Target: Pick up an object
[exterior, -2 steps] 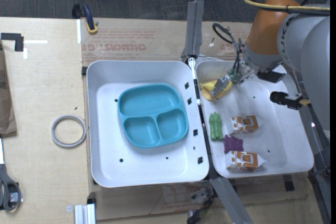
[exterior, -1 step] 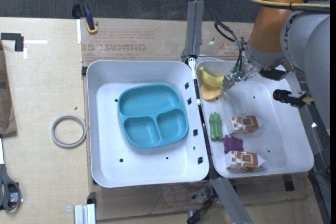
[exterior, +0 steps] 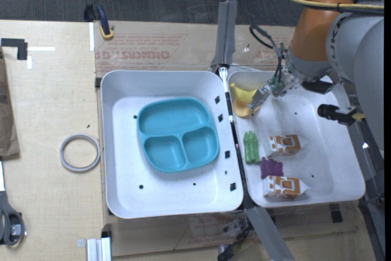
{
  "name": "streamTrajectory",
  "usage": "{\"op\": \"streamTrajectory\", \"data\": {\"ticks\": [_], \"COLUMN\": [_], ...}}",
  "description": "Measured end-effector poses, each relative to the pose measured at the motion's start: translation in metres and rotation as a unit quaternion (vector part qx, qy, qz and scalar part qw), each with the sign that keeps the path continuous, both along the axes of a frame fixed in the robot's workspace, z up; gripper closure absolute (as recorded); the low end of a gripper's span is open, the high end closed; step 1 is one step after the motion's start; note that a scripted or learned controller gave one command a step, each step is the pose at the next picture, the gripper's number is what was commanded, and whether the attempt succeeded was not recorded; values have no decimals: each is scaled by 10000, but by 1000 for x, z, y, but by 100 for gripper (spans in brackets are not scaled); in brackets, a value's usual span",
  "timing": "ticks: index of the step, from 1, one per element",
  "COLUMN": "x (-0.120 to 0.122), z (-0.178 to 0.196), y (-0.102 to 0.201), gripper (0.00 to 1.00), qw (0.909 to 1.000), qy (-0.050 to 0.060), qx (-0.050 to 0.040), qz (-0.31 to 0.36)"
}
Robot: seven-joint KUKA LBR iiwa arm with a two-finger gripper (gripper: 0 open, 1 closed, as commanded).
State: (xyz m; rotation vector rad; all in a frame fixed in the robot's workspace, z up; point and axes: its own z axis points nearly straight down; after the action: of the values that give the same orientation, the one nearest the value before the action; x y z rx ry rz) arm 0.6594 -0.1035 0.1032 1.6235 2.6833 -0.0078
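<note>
Lower right of the frame, two small brown-and-white cartons [exterior: 284,187] [exterior: 283,144] are seen in the right white bin [exterior: 342,189], with a purple lump [exterior: 271,166] between them and a green ridged toy [exterior: 250,147] just left. The left white bin [exterior: 116,150] is taken up by a blue three-section plastic tray [exterior: 178,133]. Further up, the gripper [exterior: 261,96] is parked just beside a yellow banana-like piece [exterior: 242,97], likely the target. Whether the claw is spread or pinched can't be told, tbh. It'd best be centred over the yellow piece before being lowered.

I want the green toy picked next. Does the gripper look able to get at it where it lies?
Probably yes. The green toy lies uncovered near the right bin's left wall; the gripper is just above it by the yellow object. The wall may crowd a finger.
</note>
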Motion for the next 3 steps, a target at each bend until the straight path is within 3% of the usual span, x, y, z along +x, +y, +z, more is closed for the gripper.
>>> {"op": "streamTrajectory", "data": {"ticks": [1, 2, 3], "x": [-104, -103, -88], "z": [-7, 3, 64], "y": [-14, -15, -96], "gripper": [0, 100, 100], "qw": [9940, 9942, 9959], "qy": [14, 5, 4], "qx": [34, 33, 27], "qz": [1096, 1071, -906]}}
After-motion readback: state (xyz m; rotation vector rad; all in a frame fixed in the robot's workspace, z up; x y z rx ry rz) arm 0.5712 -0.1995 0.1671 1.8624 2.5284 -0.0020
